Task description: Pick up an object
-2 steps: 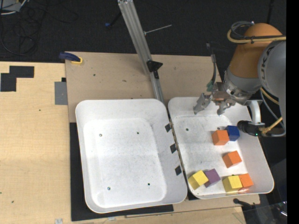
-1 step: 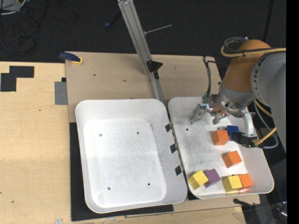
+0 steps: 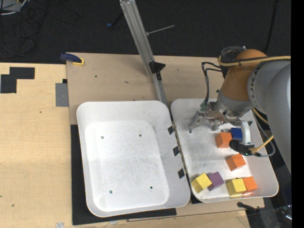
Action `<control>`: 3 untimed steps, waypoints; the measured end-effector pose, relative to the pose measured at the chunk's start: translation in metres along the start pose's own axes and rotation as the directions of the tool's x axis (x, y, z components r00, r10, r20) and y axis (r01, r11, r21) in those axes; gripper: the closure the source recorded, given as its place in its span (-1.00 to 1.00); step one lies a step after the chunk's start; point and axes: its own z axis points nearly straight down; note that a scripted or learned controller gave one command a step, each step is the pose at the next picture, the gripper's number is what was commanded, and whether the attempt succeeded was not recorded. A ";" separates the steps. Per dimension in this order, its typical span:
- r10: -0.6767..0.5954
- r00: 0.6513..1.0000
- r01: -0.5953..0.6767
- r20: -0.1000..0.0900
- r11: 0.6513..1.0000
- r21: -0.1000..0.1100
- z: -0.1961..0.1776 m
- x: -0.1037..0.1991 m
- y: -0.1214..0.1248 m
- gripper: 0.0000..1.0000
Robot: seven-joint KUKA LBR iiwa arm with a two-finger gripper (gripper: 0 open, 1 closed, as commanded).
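While claw (image 3: 214, 119) grip state can't be told | right bin (image 3: 192, 148): 3 orange, 2 yellow, 1 purple, 1 blue block

Both bins (image 3: 124, 112) look like matt white plastic w/ faint speckling. Bench (image 3: 33, 127) is pale wood, smooth. Slanted rail (image 3: 140, 37) is bare metal, ribbed. Blocks (image 3: 235, 161) matt, solid colours. Arm shell (image 3: 275, 94) smooth grey, slight sheen.

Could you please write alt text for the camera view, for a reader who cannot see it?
A grey arm with an orange band reaches from the right over the right bin, its gripper above the bin's upper part. Orange, blue, yellow and purple blocks lie scattered lower in that bin, apart from the gripper. The left bin sits beside it.
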 end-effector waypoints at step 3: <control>-0.002 1.000 0.002 0.001 1.000 -0.005 -0.102 0.006 0.004 1.00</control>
